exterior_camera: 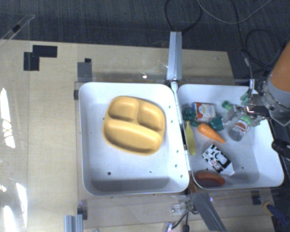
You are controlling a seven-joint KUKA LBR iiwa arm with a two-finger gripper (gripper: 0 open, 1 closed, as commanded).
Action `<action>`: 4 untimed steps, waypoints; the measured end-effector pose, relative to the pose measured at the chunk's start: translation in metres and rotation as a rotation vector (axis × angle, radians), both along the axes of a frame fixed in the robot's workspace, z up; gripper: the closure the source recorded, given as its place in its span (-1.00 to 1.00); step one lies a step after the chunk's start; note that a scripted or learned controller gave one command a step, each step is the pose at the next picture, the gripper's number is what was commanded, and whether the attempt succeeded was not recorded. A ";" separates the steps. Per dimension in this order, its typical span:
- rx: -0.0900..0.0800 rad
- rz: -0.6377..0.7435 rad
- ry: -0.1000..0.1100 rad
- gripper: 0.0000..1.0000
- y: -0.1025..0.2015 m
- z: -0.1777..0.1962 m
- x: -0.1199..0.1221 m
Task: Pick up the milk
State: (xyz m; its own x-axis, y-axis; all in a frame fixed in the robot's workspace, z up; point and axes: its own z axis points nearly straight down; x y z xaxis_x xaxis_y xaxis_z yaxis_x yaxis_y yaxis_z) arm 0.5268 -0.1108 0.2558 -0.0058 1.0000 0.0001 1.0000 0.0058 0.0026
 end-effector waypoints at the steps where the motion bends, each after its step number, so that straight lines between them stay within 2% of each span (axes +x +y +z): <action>1: 0.000 -0.069 0.001 -1.00 0.024 -0.134 -0.040; 2: 0.004 -0.009 -0.020 -1.00 -0.005 -0.160 -0.032; 3: 0.002 -0.006 -0.031 1.00 -0.004 -0.149 -0.028; 4: -0.009 0.043 -0.027 1.00 0.013 -0.158 -0.020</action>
State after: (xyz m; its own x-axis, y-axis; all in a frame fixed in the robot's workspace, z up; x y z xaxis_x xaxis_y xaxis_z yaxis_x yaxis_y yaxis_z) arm 0.5071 -0.0975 0.0975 -0.0488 0.9988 -0.0101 0.9984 0.0491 0.0293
